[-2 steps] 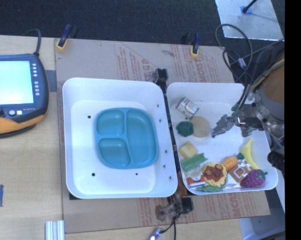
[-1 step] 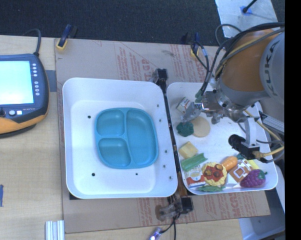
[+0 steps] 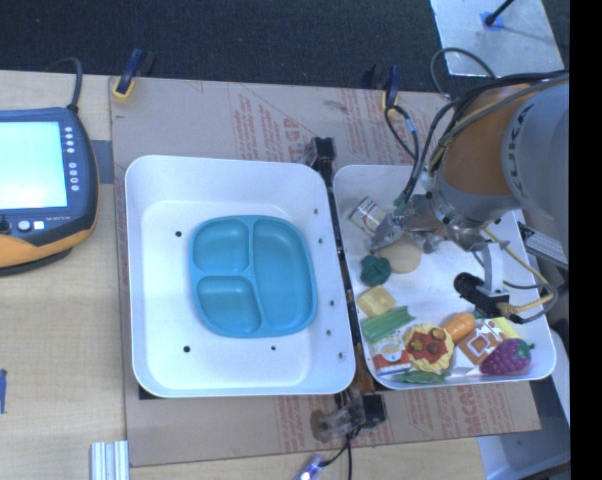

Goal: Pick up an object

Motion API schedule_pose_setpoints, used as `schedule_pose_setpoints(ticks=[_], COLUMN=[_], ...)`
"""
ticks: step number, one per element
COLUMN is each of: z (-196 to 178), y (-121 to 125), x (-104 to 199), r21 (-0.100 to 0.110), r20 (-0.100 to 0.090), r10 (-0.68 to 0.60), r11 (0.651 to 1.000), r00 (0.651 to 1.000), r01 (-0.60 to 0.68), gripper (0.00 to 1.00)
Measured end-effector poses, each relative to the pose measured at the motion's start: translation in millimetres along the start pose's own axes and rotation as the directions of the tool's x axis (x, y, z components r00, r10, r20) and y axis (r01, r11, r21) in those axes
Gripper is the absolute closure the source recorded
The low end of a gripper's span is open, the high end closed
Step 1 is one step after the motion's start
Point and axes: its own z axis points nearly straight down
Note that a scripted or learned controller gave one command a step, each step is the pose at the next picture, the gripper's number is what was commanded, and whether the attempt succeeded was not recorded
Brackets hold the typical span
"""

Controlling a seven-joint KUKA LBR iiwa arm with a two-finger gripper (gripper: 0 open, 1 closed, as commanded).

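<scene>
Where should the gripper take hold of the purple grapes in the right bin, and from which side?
Grip the purple grapes across the bunch's narrow width, probably from straight above: they lie flat in the right bin corner, so walls block a side approach.

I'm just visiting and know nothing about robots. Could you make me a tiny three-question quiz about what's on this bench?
1. True or false: the blue divided plate lies in the left bin.
2. Which bin holds the toy food, such as the purple grapes? A) left B) right
3. Fill in: the gripper is over the ____ bin.

Key: 1 true; 2 B, the right bin; 3 right.
</scene>
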Motion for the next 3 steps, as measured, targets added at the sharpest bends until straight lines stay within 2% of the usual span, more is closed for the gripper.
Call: schedule_pose_setpoints(ticks=[1, 2, 3], z=[6, 6, 5], y=[56, 56, 56], x=[-5, 4, -11], r21=[-0.004, -0.002, -0.005], r20=[-0.002, -0.002, -0.002], r10=[0.001, -0.001, 0.001], r11=[1.000, 1.000, 1.000], r00=[1.000, 1.000, 1.000], r01=[-0.001, 0.001, -0.001], gripper=[0.00, 0.00, 0.00])
